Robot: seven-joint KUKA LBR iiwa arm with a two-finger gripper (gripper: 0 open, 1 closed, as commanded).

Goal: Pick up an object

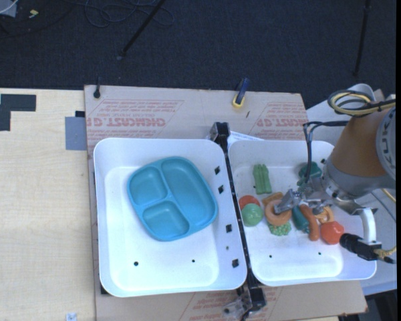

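My gripper (289, 201) hangs low over the middle of the right bin (301, 273), reaching in from the right. It is right above a pile of small toys. Just under its tip lies an orange ring (278, 211). A green ball (252, 215) and a red-orange piece (246, 201) lie to the ring's left. Below the ring is a green knobbly piece (279, 229). To the right lie a teal piece (300, 217), an orange carrot shape (313, 228) and a red ball (331, 233). A green ribbed block (261, 178) lies apart at the back.
The left bin (120, 259) holds a blue divided plate (171, 197), set slantwise. A second teal piece (310, 172) lies at the back of the right bin, partly behind the arm. The divider between the bins runs down the middle.
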